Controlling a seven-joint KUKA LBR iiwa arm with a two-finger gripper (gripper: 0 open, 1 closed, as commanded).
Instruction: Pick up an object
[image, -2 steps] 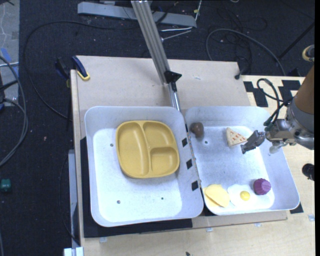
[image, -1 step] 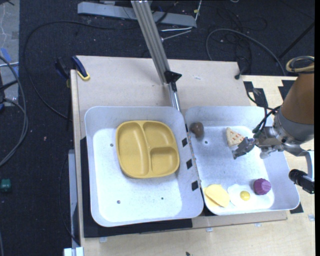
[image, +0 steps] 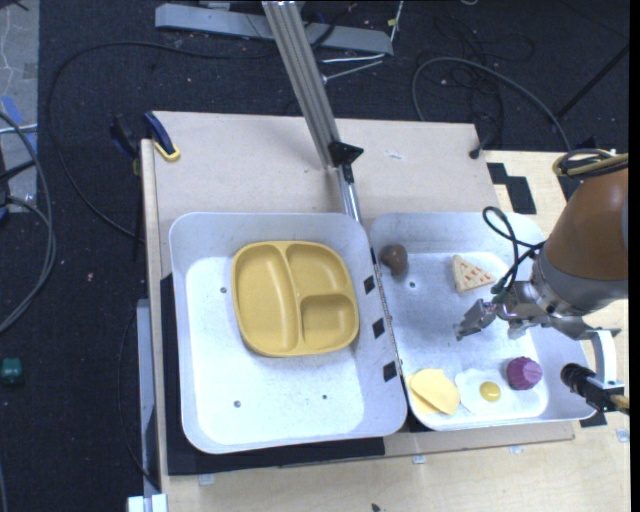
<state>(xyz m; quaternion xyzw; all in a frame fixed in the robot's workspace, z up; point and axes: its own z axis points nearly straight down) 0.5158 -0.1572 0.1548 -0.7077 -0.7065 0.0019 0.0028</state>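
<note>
The right bin (image: 430, 330) holds a brown round object (image: 395, 259) at its back left, a pizza-slice toy (image: 472, 273) at the back, a yellow chip-like piece (image: 435, 391) and a fried egg toy (image: 486, 388) at the front, and a purple object (image: 523, 373) at the front right. My gripper (image: 476, 322) hangs over the middle of this bin, in front of the pizza slice and behind the egg. Nothing shows between its fingers.
The left bin (image: 200, 400) holds a yellow divided plate (image: 295, 297). A grey pole (image: 312, 90) slants down from the back to the seam between the bins. Black clips (image: 380, 325) line that seam. Cables lie on the dark floor around the bench.
</note>
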